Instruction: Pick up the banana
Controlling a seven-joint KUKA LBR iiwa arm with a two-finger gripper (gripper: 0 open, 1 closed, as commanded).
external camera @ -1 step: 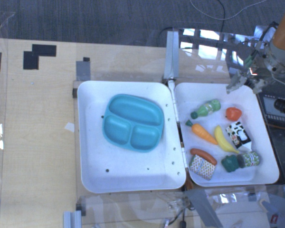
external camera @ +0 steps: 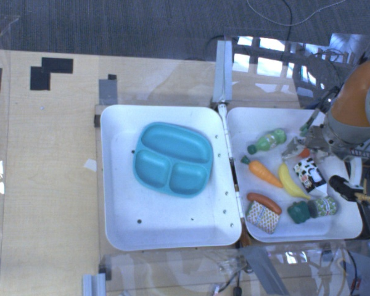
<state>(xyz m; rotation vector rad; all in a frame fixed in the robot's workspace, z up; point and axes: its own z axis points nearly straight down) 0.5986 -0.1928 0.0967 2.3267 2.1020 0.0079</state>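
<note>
The yellow banana point(external camera: 291, 182) lies in the right bin point(external camera: 351, 230), between an orange carrot point(external camera: 265, 173) and a black-and-white patterned box point(external camera: 309, 174). My gripper point(external camera: 302, 147) hangs over the upper middle of that bin, just above and slightly right of the banana's far end. Its silver fingers point(external camera: 291, 147) stand apart, open, with nothing between them. The banana is untouched and fully in view.
The right bin also holds a green bottle point(external camera: 266, 140), a red sausage point(external camera: 264, 201), a patterned pouch point(external camera: 262, 217), a dark green toy point(external camera: 299, 211) and a small can point(external camera: 324, 206). A blue divided plate point(external camera: 172, 159) sits in the left bin point(external camera: 120, 227).
</note>
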